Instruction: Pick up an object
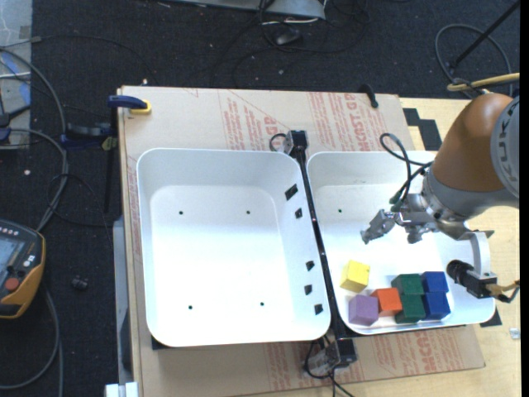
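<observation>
Five small coloured cubes, yellow (356, 275), purple (363, 308), orange (388, 301), green (407, 294), blue (436, 294), lying at near edge of right shallow white plastic bin (347, 180). Pincer (382, 226) hovering above yellow one, pinching nothing; spread or pressed together, cannot tell. Pick not yet done.

A blue-handled clamp with a yellow tip (128, 103) grips the bench's far left corner; the bench top (248, 114) bears red lettering; a yellow-and-black device (18, 265), perhaps a handheld meter, lies on the dark floor left of the bench; black cables (463, 44) loop beyond its far edge.
</observation>
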Controlling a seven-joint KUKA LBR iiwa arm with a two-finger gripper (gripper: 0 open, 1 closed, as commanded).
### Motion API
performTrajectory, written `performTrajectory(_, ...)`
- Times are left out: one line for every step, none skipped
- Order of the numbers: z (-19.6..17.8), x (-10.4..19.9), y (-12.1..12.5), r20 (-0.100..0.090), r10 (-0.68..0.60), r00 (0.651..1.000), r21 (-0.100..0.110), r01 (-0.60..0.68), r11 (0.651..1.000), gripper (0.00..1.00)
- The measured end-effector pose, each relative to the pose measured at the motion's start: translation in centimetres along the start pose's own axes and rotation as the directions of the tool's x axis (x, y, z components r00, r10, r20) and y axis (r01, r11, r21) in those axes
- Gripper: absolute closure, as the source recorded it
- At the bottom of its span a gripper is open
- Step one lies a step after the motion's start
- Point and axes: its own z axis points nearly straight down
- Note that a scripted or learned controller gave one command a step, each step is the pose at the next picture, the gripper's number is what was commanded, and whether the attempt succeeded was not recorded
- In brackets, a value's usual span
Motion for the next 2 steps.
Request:
performTrajectory(5.7,-1.0,-2.5,0.001,0.002,1.0,-0.005,-0.002,1.0,0.0)
performTrajectory(3.6,4.2,-4.0,0.001,-0.003,1.0,-0.01,0.003,1.0,0.0)
